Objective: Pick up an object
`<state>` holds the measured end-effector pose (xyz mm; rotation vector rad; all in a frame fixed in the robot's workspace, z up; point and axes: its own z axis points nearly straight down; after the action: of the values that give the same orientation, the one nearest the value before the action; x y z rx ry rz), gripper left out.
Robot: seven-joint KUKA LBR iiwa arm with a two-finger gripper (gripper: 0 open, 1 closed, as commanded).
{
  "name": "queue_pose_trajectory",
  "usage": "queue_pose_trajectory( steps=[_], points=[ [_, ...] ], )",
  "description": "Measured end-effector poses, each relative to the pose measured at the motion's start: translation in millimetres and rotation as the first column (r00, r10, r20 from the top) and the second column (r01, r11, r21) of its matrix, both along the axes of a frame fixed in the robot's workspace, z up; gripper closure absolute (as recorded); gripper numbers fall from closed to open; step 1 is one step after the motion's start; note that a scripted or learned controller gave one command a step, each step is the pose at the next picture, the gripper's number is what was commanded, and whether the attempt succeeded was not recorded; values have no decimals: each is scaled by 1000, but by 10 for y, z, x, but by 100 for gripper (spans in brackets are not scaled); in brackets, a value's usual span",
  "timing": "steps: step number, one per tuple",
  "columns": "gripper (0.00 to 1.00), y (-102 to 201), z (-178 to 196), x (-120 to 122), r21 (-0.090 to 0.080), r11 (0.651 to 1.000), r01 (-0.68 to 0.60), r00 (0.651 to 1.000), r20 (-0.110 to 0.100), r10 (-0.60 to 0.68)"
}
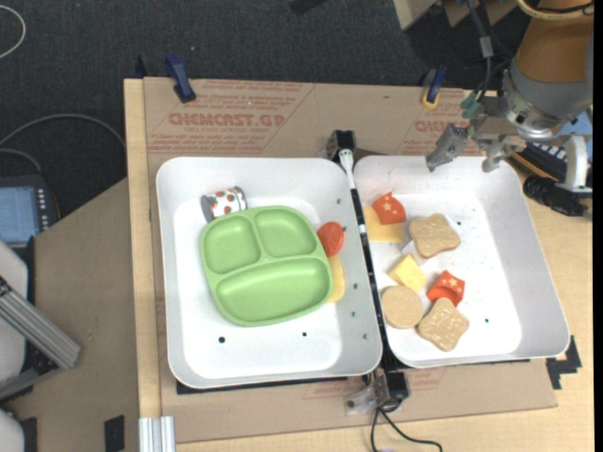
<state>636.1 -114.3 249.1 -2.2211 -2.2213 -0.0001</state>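
My gripper (467,155) hangs over the far edge of the right bin (528,252), fingers spread open with nothing between them. Below it in that bin lie a red wedge (388,207) on a pale yellow slice (380,232), a toast piece (433,235), a yellow cheese cube (409,272), a red block with a star (447,287), a round biscuit (401,306) and a second toast piece (443,324). All of these lie in the bin's left half, nearer than the gripper.
The left bin (179,252) holds a green divided plate (266,264), a spotted cup (224,202) at its far corner, a red tomato-like piece (331,238) and a yellow piece (337,282) tucked against the plate's right side. Blue clamps (179,78) hold the cardboard base.
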Motion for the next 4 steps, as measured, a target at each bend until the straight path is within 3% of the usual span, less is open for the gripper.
queue_pose_trajectory(
  steps=[1, 2, 3, 4],
  points=[
    [0, -157, -1129, -559, 2, 1000, 4, 1000, -13, -4],
    [0, -187, -1657, -467, 0, 1000, 0, 1000, -1, 0],
    [100, -186, -1510, -452, 0, 1000, 1, 1000, 6, -1],
    [100, 938, -583, -562, 4, 1000, -12, 1000, 10, 12]
  ],
)
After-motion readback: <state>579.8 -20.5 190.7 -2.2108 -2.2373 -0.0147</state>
